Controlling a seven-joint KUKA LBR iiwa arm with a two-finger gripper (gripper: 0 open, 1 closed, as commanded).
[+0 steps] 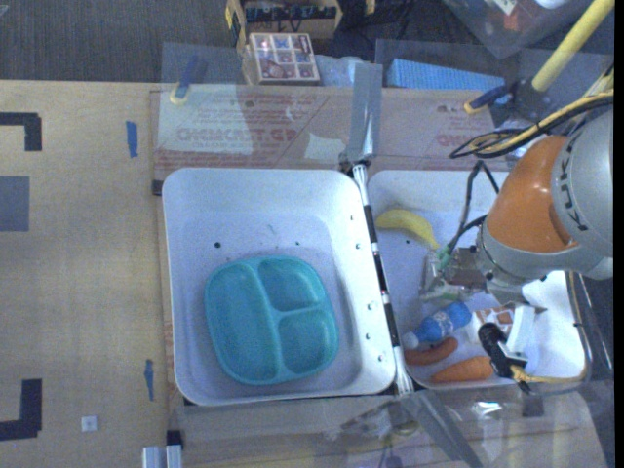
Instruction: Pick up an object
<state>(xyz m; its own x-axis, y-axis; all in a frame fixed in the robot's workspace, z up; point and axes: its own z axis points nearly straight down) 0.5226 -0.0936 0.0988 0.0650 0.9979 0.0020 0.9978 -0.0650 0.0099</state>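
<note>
Hovering above the right bin [390,188] beside a banana [409,225], the claw's [441,283] opening cannot be told.

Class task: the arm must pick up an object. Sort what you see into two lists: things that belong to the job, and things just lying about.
Job: claw; banana, blue bottle and carrot in the right bin.

Lying about: teal tray in the left bin; cardboard box beyond the bench; blue tape.

Pale wooden bench [78,291] with blue tape marks, grey floor [97,18] behind, open cardboard box [283,8] on it
</note>
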